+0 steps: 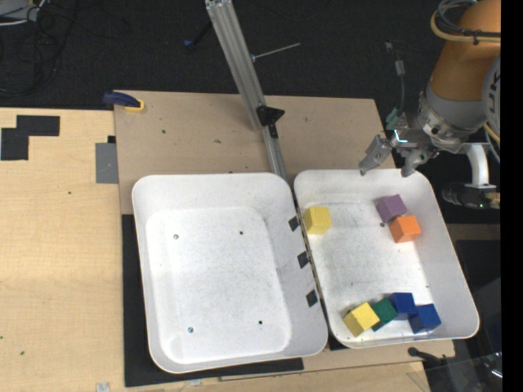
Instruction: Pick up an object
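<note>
Claw [391,158] hangs spread apart, gripping nothing, over the right bin's [458,300] far rim. Inside: two yellow cubes [317,220], two blue [413,310], one purple [391,207], one orange [404,228], one green [384,312].

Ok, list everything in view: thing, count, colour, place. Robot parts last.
Bins: 2, white, side by side; left bin, right bin.
Yellow blocks: 2; one by the right bin's left wall, one at its near edge.
Purple block: 1, right bin, far side.
Orange block: 1, beside the purple.
Green block: 1, near edge.
Blue blocks: 2, near edge.
Arm: 1, grey and orange; jaws above the right bin's far rim.
</note>
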Robot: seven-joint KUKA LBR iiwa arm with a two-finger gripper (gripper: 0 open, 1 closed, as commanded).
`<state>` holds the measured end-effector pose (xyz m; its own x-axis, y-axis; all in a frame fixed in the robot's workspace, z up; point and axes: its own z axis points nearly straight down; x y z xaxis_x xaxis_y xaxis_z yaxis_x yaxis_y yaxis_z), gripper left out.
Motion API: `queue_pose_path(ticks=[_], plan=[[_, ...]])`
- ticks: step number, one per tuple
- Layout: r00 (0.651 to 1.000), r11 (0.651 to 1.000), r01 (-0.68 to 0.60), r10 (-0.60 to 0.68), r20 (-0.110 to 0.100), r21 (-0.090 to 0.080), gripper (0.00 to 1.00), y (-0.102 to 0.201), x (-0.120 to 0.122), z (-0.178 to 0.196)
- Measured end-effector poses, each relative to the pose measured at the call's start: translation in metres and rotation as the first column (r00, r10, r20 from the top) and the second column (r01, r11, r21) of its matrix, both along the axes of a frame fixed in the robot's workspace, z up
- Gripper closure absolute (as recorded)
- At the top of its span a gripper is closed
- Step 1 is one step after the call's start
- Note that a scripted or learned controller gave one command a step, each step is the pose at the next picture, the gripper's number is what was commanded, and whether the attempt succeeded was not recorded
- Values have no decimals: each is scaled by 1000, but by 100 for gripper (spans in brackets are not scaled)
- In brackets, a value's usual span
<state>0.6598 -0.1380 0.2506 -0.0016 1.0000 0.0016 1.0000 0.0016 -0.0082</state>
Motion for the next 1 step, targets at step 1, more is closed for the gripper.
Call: queue_pose_path(ticks=[1], plan=[[1000,1000,-3,3,5,-2,0,0,1,3]])
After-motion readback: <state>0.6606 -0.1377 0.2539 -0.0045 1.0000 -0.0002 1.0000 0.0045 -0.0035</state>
